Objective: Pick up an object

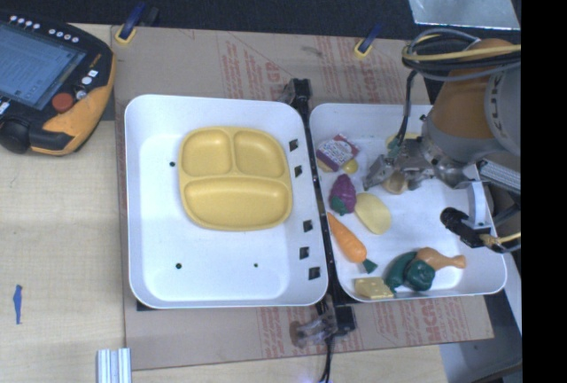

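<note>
On the far left of the bench lies a teach pendant (44,89), well apart from everything that matters here. Next comes the left bin (151,266), which holds a yellow divided tray (236,177) and no loose pieces. Across the divider, the right bin (483,279) carries the toys: a pink-and-white packet (336,152) near the top left, a purple piece (343,193) just below it, an orange carrot (347,238) lying slantwise along the left wall with its green tip down and to the right, and a pale yellow lemon-like piece (373,213) just to the right of the purple one. Lower down sit a yellow cheese-like wedge (374,287), a dark green piece (409,272) and a tan drumstick (440,260). The gripper (396,172) hangs over the bin's upper middle, and a small tan object (396,183) shows at its tip; whether the fingers are spread or closed on it I cannot tell. The lemon-like piece lies just below and left of the tip, the nearest clear candidate, so the coming move likely turns on a short shift down-left.
</note>
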